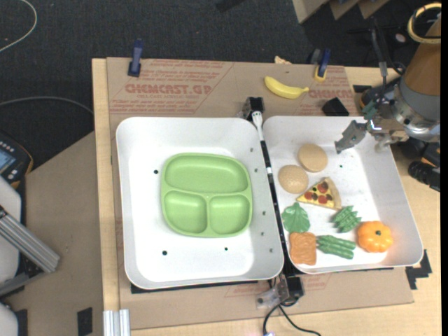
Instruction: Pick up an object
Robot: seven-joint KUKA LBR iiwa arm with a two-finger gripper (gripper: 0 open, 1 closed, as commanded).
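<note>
Presently the gripper hovers at two o'clock of the right bin, jaws spread wide and holding nothing. Approach step, by judgement. The nearest item, a tan cookie, lies at its eight o'clock; descent and closing remain.

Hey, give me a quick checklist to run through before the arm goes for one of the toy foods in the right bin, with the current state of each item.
1. Gripper positioned over the right bin: ok, near its far right corner.
2. Gripper free of any object: ok, nothing seen in it.
3. Gripper fingers open: cannot tell.
4. Nearest target reachable: ok, the tan round piece lies just left of the gripper, top uncovered.
5. Target spaced from neighbours: not ok, it sits close to the second tan piece and the pizza slice.
6. Green tray out of the way: ok, in the left bin.
</note>
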